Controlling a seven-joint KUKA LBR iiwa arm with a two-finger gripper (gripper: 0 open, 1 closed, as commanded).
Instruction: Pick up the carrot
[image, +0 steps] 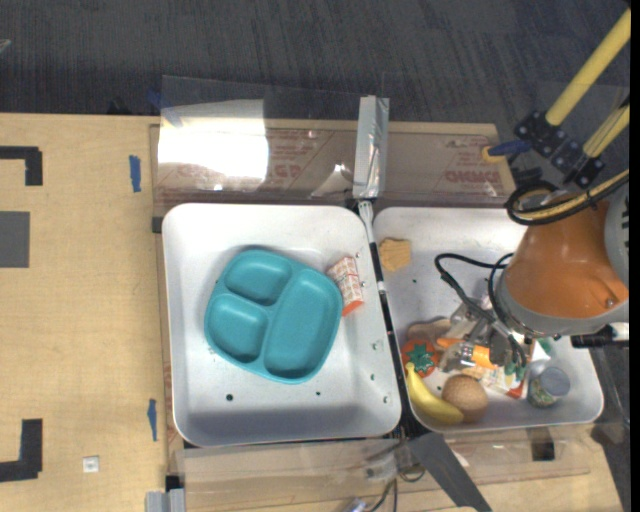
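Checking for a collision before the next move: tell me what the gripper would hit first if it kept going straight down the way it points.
Probably the carrot, the orange piece right under the gripper in the right bin, amid clutter. Depth is hard to judge from this slanted view.

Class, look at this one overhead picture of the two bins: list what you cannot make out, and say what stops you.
- Gripper: fingers lost in clutter below the wrist.
- Carrot: only an orange bit shows, partly covered by the gripper.
- Small can: too small and blurred to read.
- Right bin: far side covered by the arm.
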